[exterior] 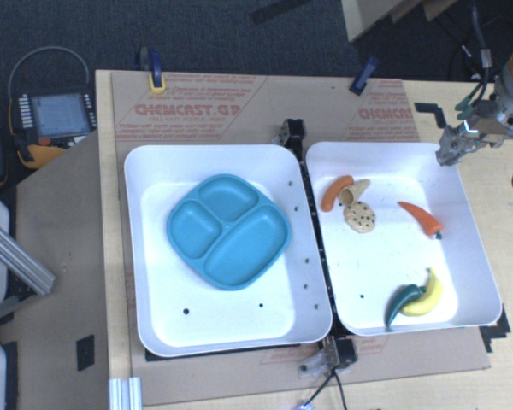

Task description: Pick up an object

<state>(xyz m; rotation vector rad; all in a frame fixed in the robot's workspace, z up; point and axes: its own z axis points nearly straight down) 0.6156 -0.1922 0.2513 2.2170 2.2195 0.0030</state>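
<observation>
The right bin [470, 229] holds several small items. An orange sausage-shaped piece [335, 192] lies by a tan cone [353, 194] and a speckled cookie [360, 219] near the bin's far left. A red-orange chili [421, 218] lies toward the right wall. A yellow banana [427, 296] and a dark green pepper [399, 305] sit together at the near right. My gripper [452, 149] hangs over the bin's far right corner, apart from all the items, and I see nothing in it.
The left bin [145, 254] holds a blue divided plate [229, 230] in its middle. Clamps [156, 79] grip the board's far edge. A handheld pendant [56, 114] lies off the bench at the left.
</observation>
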